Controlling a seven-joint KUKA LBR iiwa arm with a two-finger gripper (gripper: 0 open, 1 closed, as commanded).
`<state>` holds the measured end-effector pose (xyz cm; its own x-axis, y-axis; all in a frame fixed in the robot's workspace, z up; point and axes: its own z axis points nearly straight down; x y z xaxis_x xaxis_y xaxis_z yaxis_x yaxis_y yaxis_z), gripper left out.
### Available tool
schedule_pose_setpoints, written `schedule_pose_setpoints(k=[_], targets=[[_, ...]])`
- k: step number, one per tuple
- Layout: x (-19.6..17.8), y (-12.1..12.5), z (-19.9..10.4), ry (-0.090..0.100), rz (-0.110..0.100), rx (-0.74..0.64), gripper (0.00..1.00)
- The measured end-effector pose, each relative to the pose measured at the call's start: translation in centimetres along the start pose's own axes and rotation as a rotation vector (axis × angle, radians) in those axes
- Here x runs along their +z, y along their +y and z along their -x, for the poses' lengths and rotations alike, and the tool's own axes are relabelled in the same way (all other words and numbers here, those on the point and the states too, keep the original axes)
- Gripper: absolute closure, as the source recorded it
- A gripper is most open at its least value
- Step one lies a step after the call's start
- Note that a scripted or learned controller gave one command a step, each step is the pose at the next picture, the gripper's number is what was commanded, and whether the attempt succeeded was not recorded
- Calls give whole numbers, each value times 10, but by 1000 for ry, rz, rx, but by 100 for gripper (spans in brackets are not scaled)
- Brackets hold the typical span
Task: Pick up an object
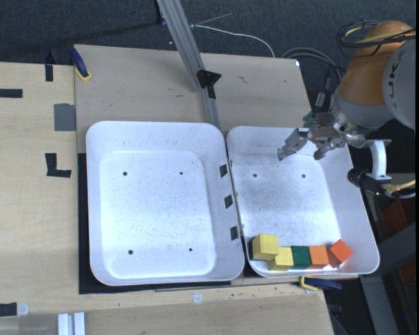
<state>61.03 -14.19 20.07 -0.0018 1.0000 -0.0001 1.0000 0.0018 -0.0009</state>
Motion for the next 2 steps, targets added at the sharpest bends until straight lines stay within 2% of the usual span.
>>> schedule_pose_setpoints(k=[1, 2], targets=[[-34, -34, -64, 3, 1, -6, 0], [-53, 22, -74, -1, 5, -3, 0]])
